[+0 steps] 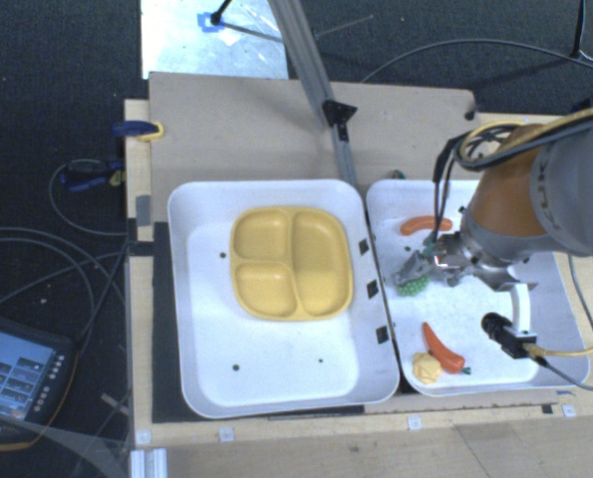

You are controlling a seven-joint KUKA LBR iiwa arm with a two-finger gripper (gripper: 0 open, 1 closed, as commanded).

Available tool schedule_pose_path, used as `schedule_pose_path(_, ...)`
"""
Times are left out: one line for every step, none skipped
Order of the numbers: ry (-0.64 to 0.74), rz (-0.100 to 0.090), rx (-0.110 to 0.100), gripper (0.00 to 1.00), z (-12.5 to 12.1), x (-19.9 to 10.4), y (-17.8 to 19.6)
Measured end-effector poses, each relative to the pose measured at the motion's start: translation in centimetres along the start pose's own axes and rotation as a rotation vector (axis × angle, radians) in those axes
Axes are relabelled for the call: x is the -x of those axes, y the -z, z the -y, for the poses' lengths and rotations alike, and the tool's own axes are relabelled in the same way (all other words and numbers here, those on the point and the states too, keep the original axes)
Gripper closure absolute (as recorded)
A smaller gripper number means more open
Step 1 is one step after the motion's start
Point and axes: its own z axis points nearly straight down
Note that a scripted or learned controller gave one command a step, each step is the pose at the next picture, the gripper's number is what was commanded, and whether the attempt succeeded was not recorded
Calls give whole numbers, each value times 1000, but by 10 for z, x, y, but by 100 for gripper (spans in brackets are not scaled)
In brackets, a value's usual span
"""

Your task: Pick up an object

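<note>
Down in the right bin [550, 312], gripper [416, 270] low near its left wall, right over a small green toy [412, 286] — broccoli-like, though too small to be sure. Finger state impossible to tell. Probably light, hard plastic, bumpy — best pinched across its middle. Elsewhere: sausage [418, 226] toward the far edge, carrot [443, 349] and yellow piece [427, 368] at the near edge.

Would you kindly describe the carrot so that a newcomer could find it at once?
Look in the right-hand white bin, toward its near edge. The carrot lies there at a slant, just above a pale yellow lump. It is the orange-red, tapered piece with a green tip, unlike the sausage at the bin's far side.
</note>
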Motion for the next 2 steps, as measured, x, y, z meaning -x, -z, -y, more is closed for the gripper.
schedule_pose_path(1, 2, 7, 100, -2, 1, 14)
schedule_pose_path(4, 3, 4, 100, 1, 6, 75)
